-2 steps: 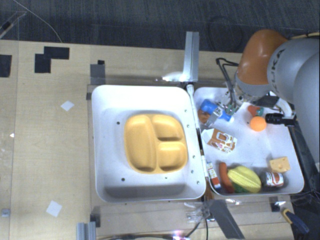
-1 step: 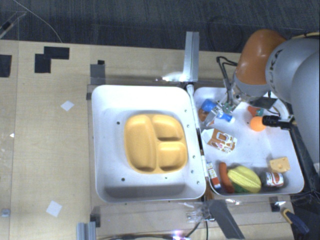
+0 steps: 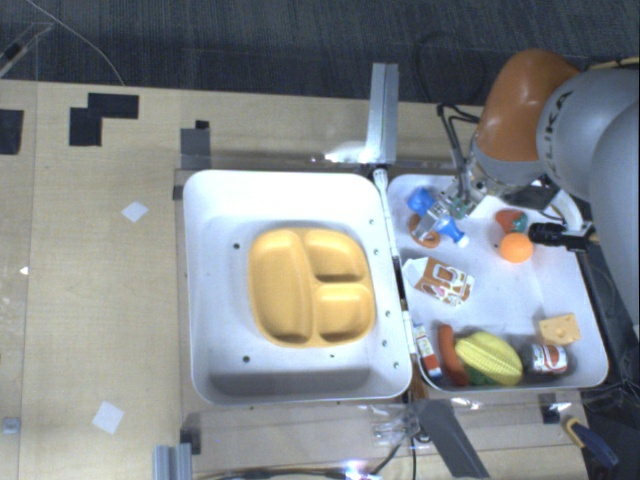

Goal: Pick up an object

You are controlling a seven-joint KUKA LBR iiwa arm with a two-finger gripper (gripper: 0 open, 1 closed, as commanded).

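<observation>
We see grey arm with orange band (image 3: 520,108) reaching from right, wrist bent down, gripper (image 3: 455,206) low over right white bin (image 3: 585,313), touching small blue object (image 3: 432,208); grip state: we cannot tell.

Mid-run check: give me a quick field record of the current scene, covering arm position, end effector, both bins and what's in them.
arm: reaches in from the right, over the right bin's far corner
end effector: low over a blue item, grip state unclear
left bin: yellow divided tray
right bin, far half: blue item, orange ball, snack packet
right bin, near edge: corn cob, can, cheese wedge
held: nothing confirmed
</observation>
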